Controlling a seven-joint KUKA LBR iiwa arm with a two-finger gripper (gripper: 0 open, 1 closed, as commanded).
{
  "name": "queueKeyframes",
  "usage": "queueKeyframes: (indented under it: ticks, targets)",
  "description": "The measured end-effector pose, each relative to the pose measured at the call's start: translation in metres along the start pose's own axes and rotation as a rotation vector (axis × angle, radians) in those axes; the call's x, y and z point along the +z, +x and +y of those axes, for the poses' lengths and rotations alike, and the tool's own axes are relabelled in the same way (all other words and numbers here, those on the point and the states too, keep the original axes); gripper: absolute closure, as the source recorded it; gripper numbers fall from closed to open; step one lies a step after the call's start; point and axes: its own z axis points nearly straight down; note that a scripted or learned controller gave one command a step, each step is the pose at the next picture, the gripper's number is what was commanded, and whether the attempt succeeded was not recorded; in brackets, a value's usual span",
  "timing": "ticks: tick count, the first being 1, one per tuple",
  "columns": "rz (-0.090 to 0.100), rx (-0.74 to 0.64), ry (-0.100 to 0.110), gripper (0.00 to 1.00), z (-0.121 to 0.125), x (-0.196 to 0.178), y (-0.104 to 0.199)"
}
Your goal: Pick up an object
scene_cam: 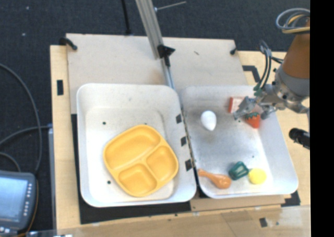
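Operator, your arm point(295, 69) enters from the right edge of the camera view, its orange band sitting above the grey wrist. The end effector point(249, 111) hangs over the far right part of the right bin point(276, 142). I cannot tell whether it is open or closed; the metal parts blur together at this angle. Nothing is visibly gripped.

Directly beneath and beside the end effector lies a red-orange object point(253, 121), partly covered by the tool, so contact cannot be confirmed. Just to its left, by the bin's far wall, a pale orange block point(233, 104) lies on the bin floor.

Other contents of the right bin: a white egg-shaped object point(209, 120) left of centre, well apart from the end effector. Along the near edge you have an orange spoon-like object point(216, 178), a dark green object point(238, 170) and a yellow ball point(257, 176). The green object and the ball lie just beside one another; the spoon-like piece lies near the green one on its left.

The left bin point(91, 105) holds a yellow divided tray point(140, 159) with three compartments, set toward the near right corner, flat on the bin floor.

Both bins rest side by side on the bench point(120, 56). An aluminium post point(147, 14) rises slantwise from the bench behind the bins.
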Motion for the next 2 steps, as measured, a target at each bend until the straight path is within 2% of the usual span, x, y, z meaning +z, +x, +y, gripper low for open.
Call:
queueKeyframes:
  ticks: [1, 2]
  targets:
    - [0.001, 0.001, 0.002, 0.0, -0.004, 0.061, -0.007]
    - [0.001, 0.0, 0.001, 0.0, 0.003, 0.119, -0.004]
